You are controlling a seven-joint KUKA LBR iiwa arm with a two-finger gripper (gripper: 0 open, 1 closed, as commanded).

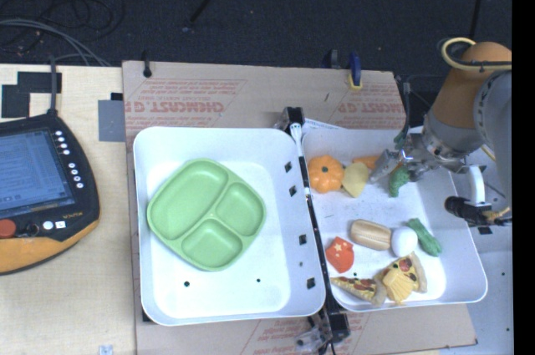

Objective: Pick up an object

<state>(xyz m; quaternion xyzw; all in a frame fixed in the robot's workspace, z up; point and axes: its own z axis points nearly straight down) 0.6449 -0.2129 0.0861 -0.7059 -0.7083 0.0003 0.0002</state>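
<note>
The gripper is seen at the upper part of the right bin, lowered onto a small green object. The green object is seen directly under the fingertips, but a grasp cannot be confirmed. Just left lie a pale yellow piece and an orange pumpkin. The left bin bears a green divided plate.

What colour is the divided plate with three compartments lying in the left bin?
Light green; the divided plate shows best in the camera view, inside the left white bin.
</note>
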